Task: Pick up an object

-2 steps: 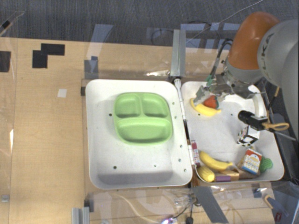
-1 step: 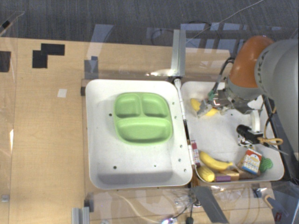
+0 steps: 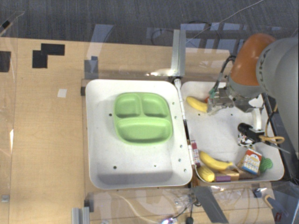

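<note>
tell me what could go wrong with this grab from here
The gripper is right beside the banana near the right bin divider; the curved fruit may slip or roll away on closing. It also lies close to the bin's wall, so a finger could strike the rim. The cluttered pile at the bin's front, including a second banana, offers no easier target.

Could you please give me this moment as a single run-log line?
arm: reaching into right bin | gripper: beside upper banana, grasp unclear | left bin: green divided plate | right bin front: bananas, small carton
</note>
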`<state>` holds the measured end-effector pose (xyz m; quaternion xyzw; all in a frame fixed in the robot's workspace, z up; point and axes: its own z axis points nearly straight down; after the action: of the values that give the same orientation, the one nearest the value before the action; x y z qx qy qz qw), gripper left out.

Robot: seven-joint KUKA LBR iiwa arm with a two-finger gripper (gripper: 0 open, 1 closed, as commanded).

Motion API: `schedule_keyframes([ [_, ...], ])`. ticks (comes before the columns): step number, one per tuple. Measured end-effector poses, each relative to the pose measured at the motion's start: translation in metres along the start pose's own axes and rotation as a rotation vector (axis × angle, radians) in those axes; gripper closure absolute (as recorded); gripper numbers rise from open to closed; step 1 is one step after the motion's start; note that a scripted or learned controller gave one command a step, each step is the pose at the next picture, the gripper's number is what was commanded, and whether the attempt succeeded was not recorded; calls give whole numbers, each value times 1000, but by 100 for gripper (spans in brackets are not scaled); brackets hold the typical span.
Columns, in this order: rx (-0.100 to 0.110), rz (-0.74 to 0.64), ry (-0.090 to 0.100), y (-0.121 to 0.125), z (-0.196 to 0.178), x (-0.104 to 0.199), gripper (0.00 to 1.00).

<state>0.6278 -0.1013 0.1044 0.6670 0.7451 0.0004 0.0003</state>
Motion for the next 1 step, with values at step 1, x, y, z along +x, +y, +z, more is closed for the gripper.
schedule_keyframes([
  [1, 0, -1, 0, 0, 0, 0, 0],
])
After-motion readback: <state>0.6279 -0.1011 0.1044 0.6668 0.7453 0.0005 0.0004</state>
